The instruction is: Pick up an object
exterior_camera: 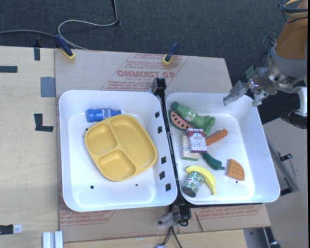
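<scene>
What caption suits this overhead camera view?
Robot claw hovers at the right bin's upper rim above toy food; the left bin holds a yellow tray.

My arm (292, 37) shows an orange band — broad, rounded and glossy — above a grey metal wrist. Below the wrist the gripper (244, 94) is a cluster of dull grey parts, with a slim grey finger (232, 96) jutting out. A white piece sits beside the wrist — its shape unclear.
</scene>
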{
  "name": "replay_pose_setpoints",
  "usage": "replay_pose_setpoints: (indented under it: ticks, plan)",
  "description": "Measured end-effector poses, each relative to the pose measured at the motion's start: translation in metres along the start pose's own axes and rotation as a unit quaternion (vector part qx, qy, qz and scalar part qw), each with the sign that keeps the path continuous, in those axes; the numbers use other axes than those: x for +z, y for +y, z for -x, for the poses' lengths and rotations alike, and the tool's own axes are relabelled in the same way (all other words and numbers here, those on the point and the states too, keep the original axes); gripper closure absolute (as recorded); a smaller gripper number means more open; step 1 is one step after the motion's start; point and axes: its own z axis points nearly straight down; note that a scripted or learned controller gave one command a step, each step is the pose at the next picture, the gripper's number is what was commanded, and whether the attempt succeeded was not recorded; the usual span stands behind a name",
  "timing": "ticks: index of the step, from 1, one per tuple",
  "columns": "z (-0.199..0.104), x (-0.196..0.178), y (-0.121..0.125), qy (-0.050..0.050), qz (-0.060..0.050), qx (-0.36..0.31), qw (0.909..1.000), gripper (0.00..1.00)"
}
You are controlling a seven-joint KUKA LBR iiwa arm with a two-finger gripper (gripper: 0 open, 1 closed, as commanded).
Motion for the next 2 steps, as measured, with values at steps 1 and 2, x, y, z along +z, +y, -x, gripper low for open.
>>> replay_pose_setpoints:
  ticks: [1, 2]
  plan:
    - [0.014, 0.147, -0.005, 0.000, 0.001, 0.000, 1.0000, 0.00]
    - [0.013, 0.137, -0.004, 0.001, 0.002, 0.000, 1.0000, 1.00]
